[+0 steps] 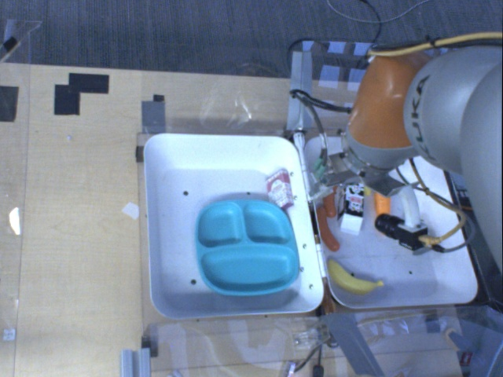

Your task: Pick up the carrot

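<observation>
Claw (351, 201) hangs low in right bin (440, 289), prob lined up for a grab, grip state can't tell, w/ 1 carrot (329, 228) just left by the bin's left wall, 1 banana (352, 277) nearer, 1 blue tray (247, 246) in left bin (169, 210).

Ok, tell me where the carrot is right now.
The carrot lies in the right bin, along its left wall, just above the banana and left of the arm.

My arm (424, 108) reaches over the right bin (440, 289). A banana (354, 278) lies there. A blue tray (247, 246) fills the left bin (169, 210).
</observation>
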Robot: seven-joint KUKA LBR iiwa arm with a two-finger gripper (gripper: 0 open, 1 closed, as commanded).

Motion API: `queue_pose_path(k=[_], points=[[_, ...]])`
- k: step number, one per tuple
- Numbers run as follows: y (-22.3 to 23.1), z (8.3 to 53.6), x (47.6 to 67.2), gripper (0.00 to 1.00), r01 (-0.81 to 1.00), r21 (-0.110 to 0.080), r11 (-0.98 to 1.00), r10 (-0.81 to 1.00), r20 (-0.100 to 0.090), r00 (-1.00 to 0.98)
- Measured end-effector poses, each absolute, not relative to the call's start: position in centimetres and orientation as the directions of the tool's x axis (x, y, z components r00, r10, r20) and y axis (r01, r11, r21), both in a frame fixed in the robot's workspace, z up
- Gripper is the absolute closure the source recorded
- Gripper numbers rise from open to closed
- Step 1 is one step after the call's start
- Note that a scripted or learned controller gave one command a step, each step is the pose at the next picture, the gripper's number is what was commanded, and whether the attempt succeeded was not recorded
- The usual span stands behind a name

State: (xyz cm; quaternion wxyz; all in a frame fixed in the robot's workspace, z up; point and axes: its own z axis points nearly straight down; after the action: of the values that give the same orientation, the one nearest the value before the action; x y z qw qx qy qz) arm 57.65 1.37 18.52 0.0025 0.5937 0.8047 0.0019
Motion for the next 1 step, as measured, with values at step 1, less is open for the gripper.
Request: queue_pose_path(k=[1], points=[[9.26,18.54,57.16,1.0,0.908,0.006,0.42,0.908,-0.001,-0.42]])
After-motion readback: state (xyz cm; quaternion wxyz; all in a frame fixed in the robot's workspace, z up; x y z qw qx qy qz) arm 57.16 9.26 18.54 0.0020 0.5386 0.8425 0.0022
